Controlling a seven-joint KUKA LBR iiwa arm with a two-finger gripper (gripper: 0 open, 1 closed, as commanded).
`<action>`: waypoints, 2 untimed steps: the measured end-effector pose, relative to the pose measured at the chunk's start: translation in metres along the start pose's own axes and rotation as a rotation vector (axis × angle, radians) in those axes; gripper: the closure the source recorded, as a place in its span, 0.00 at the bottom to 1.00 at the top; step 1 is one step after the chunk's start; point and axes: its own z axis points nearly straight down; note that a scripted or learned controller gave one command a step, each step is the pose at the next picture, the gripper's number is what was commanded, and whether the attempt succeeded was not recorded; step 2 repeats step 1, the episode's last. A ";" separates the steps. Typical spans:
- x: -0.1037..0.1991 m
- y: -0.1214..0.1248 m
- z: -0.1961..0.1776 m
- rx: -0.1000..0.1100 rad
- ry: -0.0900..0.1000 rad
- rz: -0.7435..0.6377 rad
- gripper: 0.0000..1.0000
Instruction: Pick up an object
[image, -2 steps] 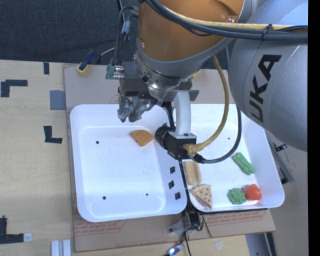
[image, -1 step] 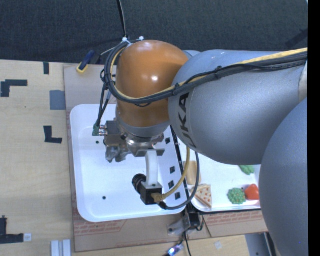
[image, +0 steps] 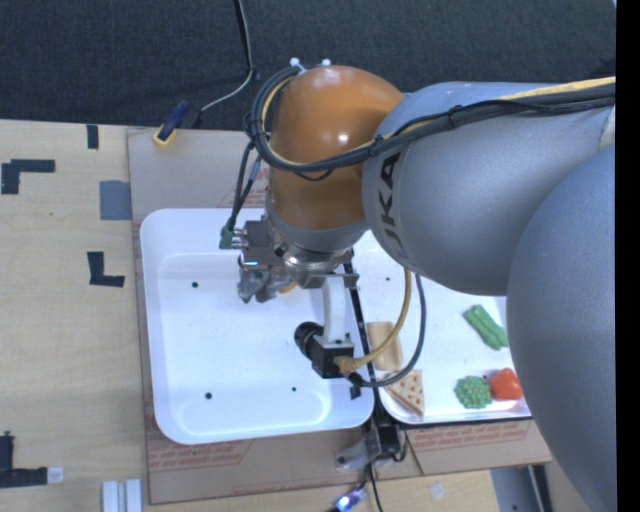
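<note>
Your grey two-finger gripper (image: 262, 285) hangs over the left shallow white plastic bin (image: 160, 300); from above, you cannot tell how the jaws stand. Candidates lie well to the arm side of the jaws in the right white bin (image: 440, 415): a green ridged pod-shaped toy (image: 485, 325), a green broccoli-like toy (image: 473, 391), a red rounded toy (image: 506, 384), a tan wedge (image: 408, 392). Lift first, cross the shared rims high, then descend square over one piece. Open room is ample beneath the jaws and tight near the far bin's front rim.
</note>
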 end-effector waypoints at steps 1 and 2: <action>0.043 0.057 0.099 -0.004 0.003 -0.007 1.00; 0.043 0.057 0.099 -0.004 0.003 -0.007 1.00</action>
